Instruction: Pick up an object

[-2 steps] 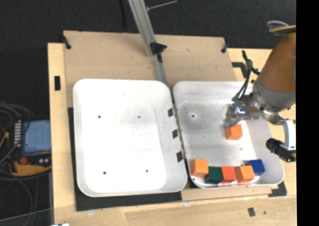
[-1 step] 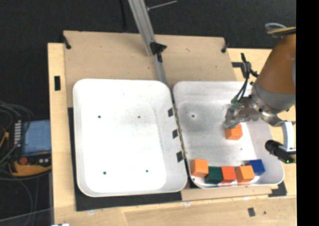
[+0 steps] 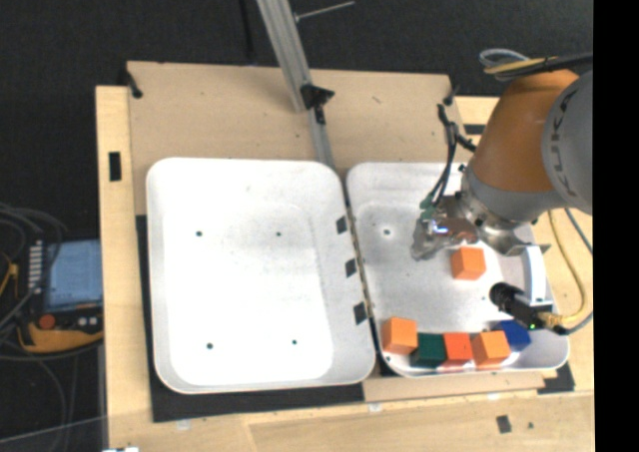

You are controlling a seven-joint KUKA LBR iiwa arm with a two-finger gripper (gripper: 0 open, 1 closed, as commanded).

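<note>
The grey two-finger gripper [image 3: 431, 236] hovers in the right white bin [image 3: 389, 191]; its grip state cannot be told; the small orange cube [image 3: 467, 262] lies just right and nearer the camera

5 blocks [image 3: 449, 347] along right bin [image 3: 389, 201] front, 1 block [image 3: 467, 262] behind

Blocks in the right bin

One orange block [image 3: 467, 262] lies apart near the bin's middle. Along the near wall sits a row: an orange block [image 3: 401, 333], a dark green block [image 3: 430, 349], two more orange blocks [image 3: 458, 346] [image 3: 491, 346], and a blue block [image 3: 516, 334] at the right end.
</note>
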